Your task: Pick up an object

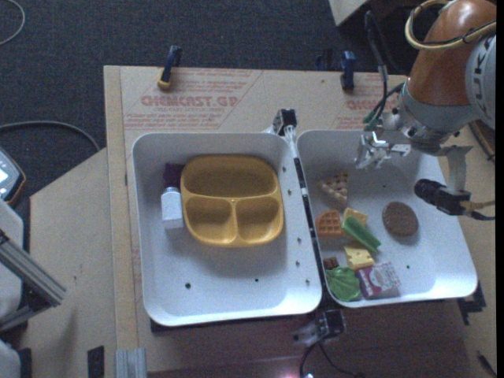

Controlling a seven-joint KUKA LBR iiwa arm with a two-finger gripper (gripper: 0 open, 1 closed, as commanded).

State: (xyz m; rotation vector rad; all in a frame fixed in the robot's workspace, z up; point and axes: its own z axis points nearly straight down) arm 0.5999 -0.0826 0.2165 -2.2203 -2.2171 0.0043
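Note:
My gripper [372,153] hangs over the back part of the right bin [449,258], above bare bin floor. Toy food lies in this bin. A light waffle piece [335,186] sits just left of and below the gripper. An orange waffle [329,223], a green pod [361,233] and a yellow cheese wedge [358,256] cluster near the bin's left wall. A round brown cookie [400,219] lies alone in the middle. A green leaf [342,283] and a pink packet [379,280] rest at the front.
The left bin [157,290] holds a yellow divided plate [232,199], a white bottle [172,205] and a dark purple item [173,172]. A black cylinder [437,195] on the arm juts over the right bin. Clamps [167,69] grip the board's back edge.

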